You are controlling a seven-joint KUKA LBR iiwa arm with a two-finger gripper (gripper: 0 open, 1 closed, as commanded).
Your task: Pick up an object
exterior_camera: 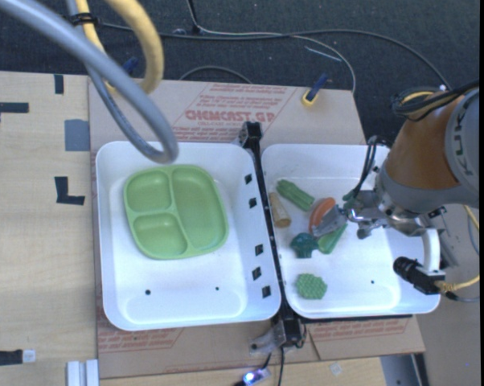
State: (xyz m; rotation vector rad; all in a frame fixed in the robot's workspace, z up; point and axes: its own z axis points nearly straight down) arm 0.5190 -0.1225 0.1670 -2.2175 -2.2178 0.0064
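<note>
Bins sit side by side on the bench [33, 215], and the black clips along their shared wall [262, 215] serve as the landmark. To the left of that wall, the left white bin [113, 296] holds a pale green plastic tray with three compartments [176, 211], lying flat in the upper half of the bin and near the wall without touching it. To the right of the wall, the right white bin [387, 292] holds the small toys. Just beside the wall lies a short tan cylinder [280, 213]. Slightly farther from the wall, a long green pickle-shaped piece [294, 194] lies at a slant. Below it, a dark teal lumpy toy [304, 245] rests near the wall, and lower still a flat green knobbly disc [310, 285] sits apart from the others. An orange-red curved piece [321, 210] and a bright green piece [330, 240] lie together, farther from the wall than the teal toy. The grey arm with the orange band [423, 155] reaches over the far side of this bin, and its hand [338, 219] is down at those two pieces; whether it is clenched, released or grasping either piece, I cannot tell.
</note>
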